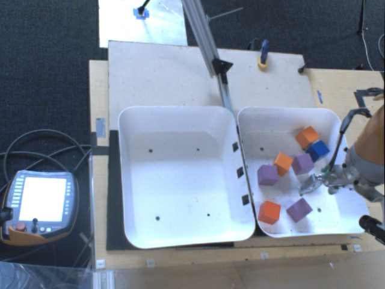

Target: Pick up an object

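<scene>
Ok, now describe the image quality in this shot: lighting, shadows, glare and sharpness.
Camera view: even overhead light, with the left bin bright to the point of near washout; soft shadows beside the blocks in the right bin, such as the orange block; the tablet screen is blown out white; the gripper and the arm look slightly soft, while the carpet is dark and grainy.

Light wooden bench (180, 71) bearing two shallow white bins side by side: left bin (129, 179) and right bin (252, 122), rims touching at centre.

no legible text or labels
</scene>
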`<state>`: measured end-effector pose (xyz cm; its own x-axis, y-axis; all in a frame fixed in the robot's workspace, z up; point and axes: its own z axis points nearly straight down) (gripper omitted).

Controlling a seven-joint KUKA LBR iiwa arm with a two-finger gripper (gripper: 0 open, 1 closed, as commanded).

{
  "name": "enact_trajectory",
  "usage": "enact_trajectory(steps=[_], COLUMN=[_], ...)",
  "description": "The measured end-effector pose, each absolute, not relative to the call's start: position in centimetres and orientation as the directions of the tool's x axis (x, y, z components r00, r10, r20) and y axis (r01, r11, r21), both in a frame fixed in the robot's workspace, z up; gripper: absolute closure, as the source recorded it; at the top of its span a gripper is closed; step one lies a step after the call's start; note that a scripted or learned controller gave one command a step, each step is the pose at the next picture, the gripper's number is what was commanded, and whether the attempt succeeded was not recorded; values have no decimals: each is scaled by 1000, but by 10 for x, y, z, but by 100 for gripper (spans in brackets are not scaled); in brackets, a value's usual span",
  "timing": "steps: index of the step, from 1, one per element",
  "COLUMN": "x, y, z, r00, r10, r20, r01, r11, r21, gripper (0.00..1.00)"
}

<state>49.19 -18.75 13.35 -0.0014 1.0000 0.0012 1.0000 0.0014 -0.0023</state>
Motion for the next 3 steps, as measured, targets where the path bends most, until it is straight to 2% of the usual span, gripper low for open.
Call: enact_trajectory(steps=[1, 3], x=[494, 501], y=[-188, -195], z=[147, 239], r00=[-4, -5], r10=[1000, 1000], r20=[-1, -3], r01=[1000, 1000], r11=[4, 5], r21=[4, 8], gripper=[100, 100])
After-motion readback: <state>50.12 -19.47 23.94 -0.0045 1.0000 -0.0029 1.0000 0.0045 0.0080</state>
